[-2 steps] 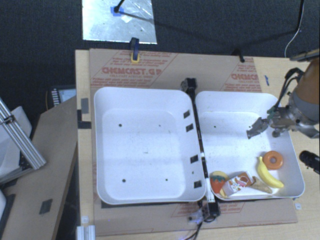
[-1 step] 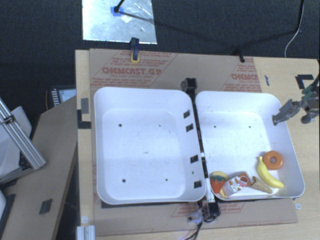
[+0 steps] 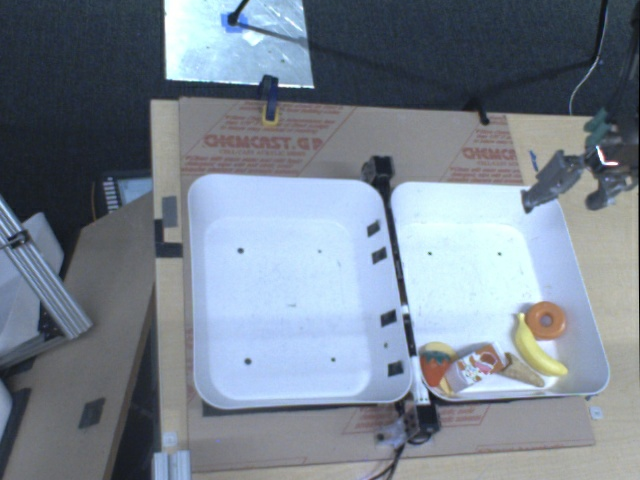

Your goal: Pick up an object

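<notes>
Several small objects lie in the near right corner of the right bin (image 3: 470,258). They are a yellow banana (image 3: 538,348), an orange ring-shaped piece (image 3: 546,318), a red and white packet (image 3: 476,366), an orange-red round fruit (image 3: 436,364) and a brown cone-shaped piece (image 3: 523,372). My gripper (image 3: 566,198) hangs over the far right corner of that bin, well away from the objects. It stands open with nothing between its fingers.
The left bin (image 3: 290,288) lies beside the right one, with a black hinge strip (image 3: 392,268) between them. Both rest on a cardboard sheet (image 3: 300,138). A metal plate (image 3: 238,26) lies beyond the bench at the back left.
</notes>
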Available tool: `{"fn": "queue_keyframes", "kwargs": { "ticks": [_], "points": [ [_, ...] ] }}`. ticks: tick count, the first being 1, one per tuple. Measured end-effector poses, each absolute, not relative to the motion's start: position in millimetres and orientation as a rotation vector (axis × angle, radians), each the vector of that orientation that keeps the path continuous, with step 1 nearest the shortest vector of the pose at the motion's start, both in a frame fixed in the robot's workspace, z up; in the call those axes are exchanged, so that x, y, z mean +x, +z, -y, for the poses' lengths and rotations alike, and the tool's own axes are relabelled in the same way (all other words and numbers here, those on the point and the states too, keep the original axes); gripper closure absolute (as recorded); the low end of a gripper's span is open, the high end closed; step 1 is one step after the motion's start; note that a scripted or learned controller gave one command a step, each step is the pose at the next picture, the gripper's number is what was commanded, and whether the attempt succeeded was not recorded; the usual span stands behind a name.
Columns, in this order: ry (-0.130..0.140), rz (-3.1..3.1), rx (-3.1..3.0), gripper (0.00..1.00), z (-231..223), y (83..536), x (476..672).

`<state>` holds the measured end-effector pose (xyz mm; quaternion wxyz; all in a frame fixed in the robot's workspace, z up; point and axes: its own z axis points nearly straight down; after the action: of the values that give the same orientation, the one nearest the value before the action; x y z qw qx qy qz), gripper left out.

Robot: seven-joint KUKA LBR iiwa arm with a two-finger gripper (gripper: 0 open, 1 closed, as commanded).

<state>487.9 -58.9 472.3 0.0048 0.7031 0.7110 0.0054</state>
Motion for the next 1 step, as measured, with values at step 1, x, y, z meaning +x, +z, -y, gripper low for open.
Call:
{"fn": "queue_keyframes", "kwargs": {
  "ticks": [1],
  "points": [
    [0.014, -2.232, 2.203, 0.00, -32.6, 538.3, 498.8]
  ]
}}
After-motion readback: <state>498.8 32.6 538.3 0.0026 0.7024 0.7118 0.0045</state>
